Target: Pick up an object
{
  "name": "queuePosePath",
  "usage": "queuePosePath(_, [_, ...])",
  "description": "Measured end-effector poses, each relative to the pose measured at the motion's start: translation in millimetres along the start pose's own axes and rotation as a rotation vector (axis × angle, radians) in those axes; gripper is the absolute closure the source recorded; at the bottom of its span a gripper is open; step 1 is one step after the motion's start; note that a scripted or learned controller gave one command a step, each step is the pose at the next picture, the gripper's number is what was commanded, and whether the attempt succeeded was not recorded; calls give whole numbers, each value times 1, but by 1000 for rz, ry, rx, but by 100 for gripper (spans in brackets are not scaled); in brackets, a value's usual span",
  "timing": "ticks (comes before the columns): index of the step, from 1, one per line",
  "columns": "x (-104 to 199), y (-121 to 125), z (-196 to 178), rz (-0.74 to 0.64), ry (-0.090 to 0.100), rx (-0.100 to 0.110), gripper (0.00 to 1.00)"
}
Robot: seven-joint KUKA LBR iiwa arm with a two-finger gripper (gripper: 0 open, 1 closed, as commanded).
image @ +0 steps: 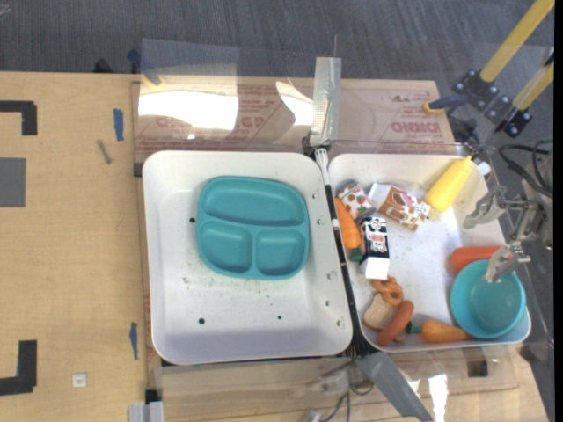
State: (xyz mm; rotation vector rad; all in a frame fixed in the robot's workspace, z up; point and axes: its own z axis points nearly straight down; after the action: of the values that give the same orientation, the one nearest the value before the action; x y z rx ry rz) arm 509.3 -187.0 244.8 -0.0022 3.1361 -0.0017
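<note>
The gripper [503, 236] hung above the teal bowl [486, 304] in the right bin [440, 236], holding nothing; whether it stood open I could not tell. Next called for descending onto the bowl's rim.

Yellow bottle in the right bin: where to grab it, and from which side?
Take the yellow bottle across the middle of its body, coming straight down from above. It lies tilted along the bin's far right corner, cap toward the wall, so set the fingers across its narrow width. Its left flank has free floor; the carton sits a little further left.
</note>
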Motion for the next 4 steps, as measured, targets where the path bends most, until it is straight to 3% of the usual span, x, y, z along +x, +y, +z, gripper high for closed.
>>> queuePosePath(1, [25,-35,80,-47,9,-3,0])
queuePosePath(2, [17,-36,145,-94,-7,4,0])
queuePosePath(3, [-70,-21,155,-174,-9,2,0])
queuePosePath(4, [-32,2,154,-38,-9,2,0])
